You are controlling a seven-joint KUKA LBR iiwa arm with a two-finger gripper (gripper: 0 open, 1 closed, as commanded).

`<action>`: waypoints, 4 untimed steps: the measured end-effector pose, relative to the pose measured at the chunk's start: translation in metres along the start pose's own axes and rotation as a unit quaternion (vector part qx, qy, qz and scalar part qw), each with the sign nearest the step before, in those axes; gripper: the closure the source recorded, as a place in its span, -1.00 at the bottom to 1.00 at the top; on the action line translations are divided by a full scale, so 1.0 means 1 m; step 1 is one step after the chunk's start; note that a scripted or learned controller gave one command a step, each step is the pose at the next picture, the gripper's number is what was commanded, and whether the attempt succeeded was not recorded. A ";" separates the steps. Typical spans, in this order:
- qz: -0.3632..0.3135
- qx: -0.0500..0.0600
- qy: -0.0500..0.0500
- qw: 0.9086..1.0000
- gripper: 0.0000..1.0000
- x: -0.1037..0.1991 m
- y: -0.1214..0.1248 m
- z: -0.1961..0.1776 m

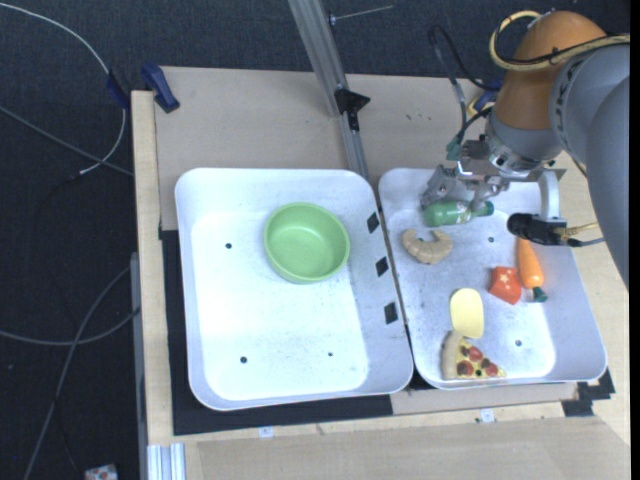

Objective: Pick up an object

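I'm down on the green toy point(447, 211), upper right bin point(570, 353)
Gripper point(462, 190) finger state I cannot tell; next, a clean lift

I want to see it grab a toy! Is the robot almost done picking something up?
Not yet. The gripper is down in the right bin, right over a green toy, but nothing looks lifted. Whether it has hold of that toy is hard to tell. The lifting is left. The green bowl sits in the left bin.

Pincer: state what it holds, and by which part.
Cannot be told. The pincer sits right over a green object in the right bin, but a grip isn't visible.
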State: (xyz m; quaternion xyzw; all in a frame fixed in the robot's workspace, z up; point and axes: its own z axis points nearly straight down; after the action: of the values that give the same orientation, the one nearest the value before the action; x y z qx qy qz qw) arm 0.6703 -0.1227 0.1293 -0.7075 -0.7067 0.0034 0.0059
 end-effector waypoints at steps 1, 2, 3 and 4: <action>-0.001 -0.005 -0.001 1.000 -1.00 0.000 0.002 0.030; -0.001 -0.004 0.000 1.000 1.00 0.001 0.002 0.019; 0.000 -0.010 -0.002 1.000 1.00 -0.002 -0.004 -0.030; -0.001 -0.010 -0.002 1.000 1.00 -0.002 -0.003 -0.086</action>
State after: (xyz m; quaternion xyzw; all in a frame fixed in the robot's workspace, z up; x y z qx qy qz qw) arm 0.6684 -0.1245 0.2158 -0.7069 -0.7073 -0.0025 -0.0022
